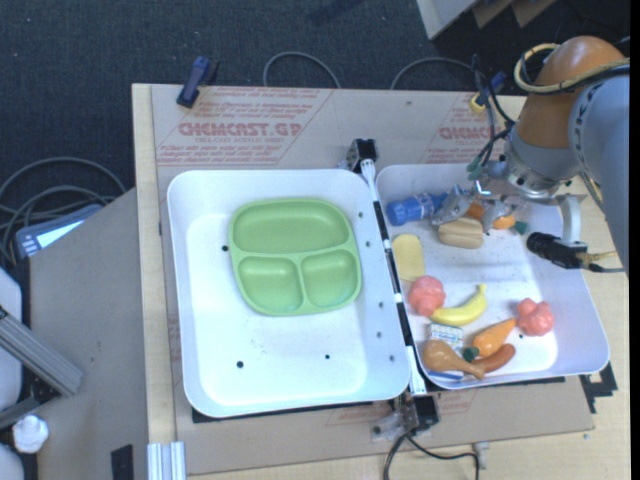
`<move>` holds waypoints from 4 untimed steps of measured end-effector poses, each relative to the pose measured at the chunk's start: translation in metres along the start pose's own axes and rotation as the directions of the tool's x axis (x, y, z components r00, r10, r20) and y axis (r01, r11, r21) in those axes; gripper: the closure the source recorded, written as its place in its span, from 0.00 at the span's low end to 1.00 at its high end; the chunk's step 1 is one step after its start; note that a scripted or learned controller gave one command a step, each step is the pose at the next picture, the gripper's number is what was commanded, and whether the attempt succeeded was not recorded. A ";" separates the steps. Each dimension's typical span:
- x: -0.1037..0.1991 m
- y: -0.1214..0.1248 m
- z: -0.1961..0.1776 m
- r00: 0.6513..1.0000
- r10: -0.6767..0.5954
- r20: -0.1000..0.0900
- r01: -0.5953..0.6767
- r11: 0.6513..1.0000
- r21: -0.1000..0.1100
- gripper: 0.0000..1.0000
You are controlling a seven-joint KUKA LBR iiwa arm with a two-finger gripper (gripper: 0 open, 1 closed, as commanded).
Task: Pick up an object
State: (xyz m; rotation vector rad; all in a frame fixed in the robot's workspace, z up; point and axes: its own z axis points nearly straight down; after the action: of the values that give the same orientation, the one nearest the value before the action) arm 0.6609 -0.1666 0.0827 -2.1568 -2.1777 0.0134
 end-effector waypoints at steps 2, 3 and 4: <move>0.000 0.000 0.000 1.000 0.000 0.000 0.000 1.000 -0.001 0.00; 0.001 -0.001 0.001 1.000 0.001 0.007 -0.001 1.000 -0.003 0.00; 0.000 0.000 0.000 1.000 0.000 0.004 0.000 1.000 -0.002 0.00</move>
State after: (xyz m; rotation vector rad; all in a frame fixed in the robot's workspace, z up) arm 0.6606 -0.1665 0.0823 -2.1597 -2.1807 0.0151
